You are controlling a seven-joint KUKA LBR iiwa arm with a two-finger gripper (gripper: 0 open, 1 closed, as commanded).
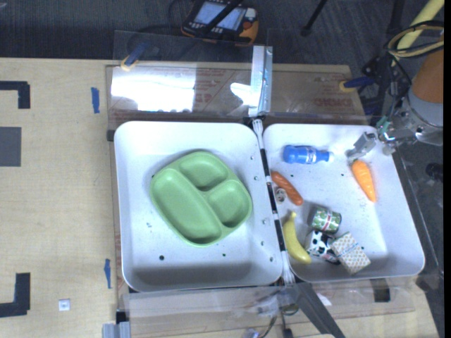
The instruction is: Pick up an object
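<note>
The right bin [402, 210] holds every loose object; nearest the gripper lies an orange carrot [364, 179], tilted with its thick end up toward the far wall and its tip pointing down the bin; just above its thick end, at the bin's far right corner, sits the gripper [363, 145], grey and small, low over the white floor; nothing shows between its fingers, and whether they are spread or pressed together cannot be told at this size. The arm [426, 94] comes in from the right edge, its orange band showing above the grey wrist.

Left of the gripper, near the far wall, a blue bottle [305, 155] lies on its side with its white cap toward the gripper; below it, close against the dividing wall, lies an orange-red sausage-shaped toy [287, 187], slanted; lower along that same wall a yellow banana [294, 239] curves toward the near edge; beside it stand a small green can [326, 221], a black-and-white patterned object [319, 245], and a pale checkered packet [350, 253], the three crowded together.

The left bin [134, 210] carries a green divided plate [201, 196] with three compartments, set near its middle; behind both bins a handheld controller [218, 16] rests on the dark floor.
</note>
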